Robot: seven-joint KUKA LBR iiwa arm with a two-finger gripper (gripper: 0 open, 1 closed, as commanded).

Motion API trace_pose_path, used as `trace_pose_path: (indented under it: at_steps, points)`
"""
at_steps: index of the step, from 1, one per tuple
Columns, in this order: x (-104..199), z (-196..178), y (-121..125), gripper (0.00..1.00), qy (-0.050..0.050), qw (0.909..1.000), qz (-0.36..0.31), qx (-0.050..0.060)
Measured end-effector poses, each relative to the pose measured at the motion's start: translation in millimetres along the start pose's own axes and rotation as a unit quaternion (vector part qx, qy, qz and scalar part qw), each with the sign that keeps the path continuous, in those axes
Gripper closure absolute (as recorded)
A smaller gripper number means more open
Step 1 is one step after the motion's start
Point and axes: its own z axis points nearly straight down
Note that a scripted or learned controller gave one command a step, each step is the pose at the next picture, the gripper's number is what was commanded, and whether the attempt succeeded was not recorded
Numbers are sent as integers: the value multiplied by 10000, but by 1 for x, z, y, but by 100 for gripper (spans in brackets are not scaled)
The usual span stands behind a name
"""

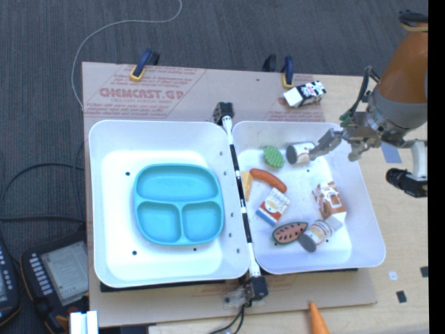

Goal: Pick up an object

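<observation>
My gripper [342,147] hangs over the upper right part of the right bin [368,256], open, with nothing between its fingers. Its left finger [324,145] points at a small grey can [300,152] lying just to its left. Beside the can sits a green round piece [274,156]. Lower down lie a red sausage [268,179], a yellow wedge [246,184], a small printed box [274,206], an orange and white carton [329,200], a watermelon-like slice [288,232] and a small jar [315,235].
The left bin [111,256] holds a blue divided plate [179,204]. A black and white toy [304,94] lies on the board behind the right bin. Clamps [142,62] sit on the board's far edge. An orange piece [316,319] lies at the bottom.
</observation>
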Motion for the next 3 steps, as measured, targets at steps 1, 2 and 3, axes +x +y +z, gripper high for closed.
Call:
trace_pose_path:
  at_steps: [1, 2, 3]
  points:
    - [-6, 123, -21, 0, -6, 10000, 4, -5]
    - [-6, 114, -21, 100, -7, 10000, 6, -7]
    - [-6, 114, -21, 0, -5, 10000, 7, -1]
